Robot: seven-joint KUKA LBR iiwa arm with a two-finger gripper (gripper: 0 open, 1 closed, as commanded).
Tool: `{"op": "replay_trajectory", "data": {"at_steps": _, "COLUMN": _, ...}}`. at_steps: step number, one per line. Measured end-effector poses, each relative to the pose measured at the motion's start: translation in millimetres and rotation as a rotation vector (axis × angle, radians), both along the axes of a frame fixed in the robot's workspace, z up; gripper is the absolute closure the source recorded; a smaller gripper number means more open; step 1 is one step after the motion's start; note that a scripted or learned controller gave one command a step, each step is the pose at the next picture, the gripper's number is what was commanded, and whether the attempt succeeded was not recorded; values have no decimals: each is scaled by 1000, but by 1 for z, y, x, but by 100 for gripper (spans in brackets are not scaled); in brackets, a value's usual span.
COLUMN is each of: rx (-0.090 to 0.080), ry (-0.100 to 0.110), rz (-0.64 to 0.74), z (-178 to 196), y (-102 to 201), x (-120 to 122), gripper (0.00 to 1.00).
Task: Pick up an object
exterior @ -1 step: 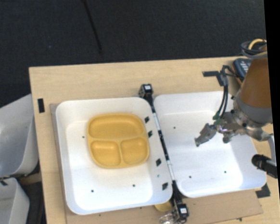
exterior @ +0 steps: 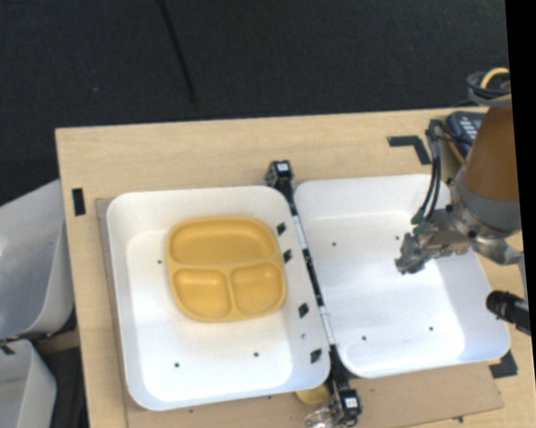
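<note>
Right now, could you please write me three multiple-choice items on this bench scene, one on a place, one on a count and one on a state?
1. Where does the yellow plate lie?
A. in the left bin
B. in the right bin
C. on the bare bench

2. How many compartments does the plate have?
A. two
B. three
C. five

3. How does the plate sit?
A. flat, open side up
B. upside down
C. leaning on a bin wall

Answers:
1 A, since it rests on the floor of the left bin, while the claw hangs over the right bin.
2 B, one long section above two smaller ones.
3 A, its dividers and hollows face the camera.
</note>
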State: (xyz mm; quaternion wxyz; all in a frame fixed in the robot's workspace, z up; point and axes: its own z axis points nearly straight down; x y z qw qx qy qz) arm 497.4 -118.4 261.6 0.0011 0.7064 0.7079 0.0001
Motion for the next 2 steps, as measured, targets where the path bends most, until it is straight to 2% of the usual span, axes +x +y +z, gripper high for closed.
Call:
{"op": "replay_trajectory", "data": {"at_steps": 1, "rx": 4, "ry": -5, "rz": 12, "z": 53, "y": 107, "x": -6, "gripper": 100}}
{"op": "replay_trajectory", "data": {"at_steps": 2, "rx": 3, "ry": -11, "rz": 5, "z": 150, "y": 137, "x": -7, "gripper": 100}}
